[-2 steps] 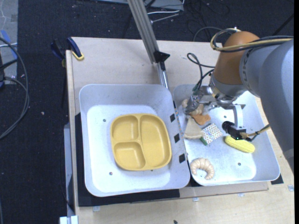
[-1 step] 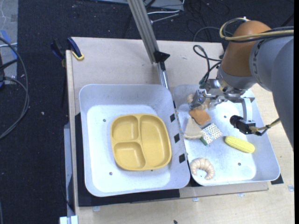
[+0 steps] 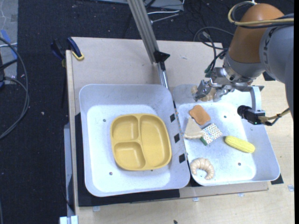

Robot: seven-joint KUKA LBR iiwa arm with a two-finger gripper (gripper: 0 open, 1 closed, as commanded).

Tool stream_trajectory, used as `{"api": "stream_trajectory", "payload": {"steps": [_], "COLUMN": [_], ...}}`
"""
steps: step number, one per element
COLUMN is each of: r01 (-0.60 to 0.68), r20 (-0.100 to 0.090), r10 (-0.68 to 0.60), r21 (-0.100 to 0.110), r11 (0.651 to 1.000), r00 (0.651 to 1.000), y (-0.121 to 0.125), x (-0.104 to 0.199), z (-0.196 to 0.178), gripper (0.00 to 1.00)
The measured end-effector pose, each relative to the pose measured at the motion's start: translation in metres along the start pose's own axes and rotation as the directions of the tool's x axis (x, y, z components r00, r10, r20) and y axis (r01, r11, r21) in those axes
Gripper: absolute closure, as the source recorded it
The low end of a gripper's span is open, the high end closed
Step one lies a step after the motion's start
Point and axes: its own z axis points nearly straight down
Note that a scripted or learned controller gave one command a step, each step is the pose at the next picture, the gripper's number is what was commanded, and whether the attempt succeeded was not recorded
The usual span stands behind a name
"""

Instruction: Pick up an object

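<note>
The right bin (image 3: 261, 167) holds an orange-brown bread-like piece (image 3: 200, 115), a small brush with a speckled head (image 3: 207, 134), a yellow corn cob (image 3: 240, 144) and a pale shrimp (image 3: 202, 167). My gripper (image 3: 207, 91) hangs over the far left corner of that bin, just beyond the bread-like piece. Its fingers point down and left; a small tan thing shows beside them, and I cannot tell whether it is gripped.
The left bin (image 3: 93, 120) holds a yellow three-compartment plate (image 3: 140, 141). A slanted metal pole (image 3: 145, 27) rises behind the bins. Cables and a black connector (image 3: 250, 115) hang by the right bin's far edge. A blue-and-yellow clamp (image 3: 74, 49) sits at the bench's far left corner.
</note>
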Motion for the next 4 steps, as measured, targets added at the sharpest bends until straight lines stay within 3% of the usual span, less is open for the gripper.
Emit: {"api": "stream_trajectory", "payload": {"steps": [1, 2, 3, 4], "r01": [-0.001, 0.005, 0.005, 0.006], "r20": [0.000, -0.003, -0.003, -0.003], "r10": [0.001, -0.005, -0.005, -0.006], "r21": [0.004, 0.006, 0.008, 0.007], "r11": [1.000, 1.000, 1.000, 1.000], "r00": [1.000, 1.000, 1.000, 1.000], "y": [0.001, -0.009, -0.038, -0.050], "x": [0.000, 0.049, 0.103, 0.152], "z": [-0.003, -0.014, -0.018, -0.027], "gripper": [1.00, 1.00, 1.00, 1.00]}}
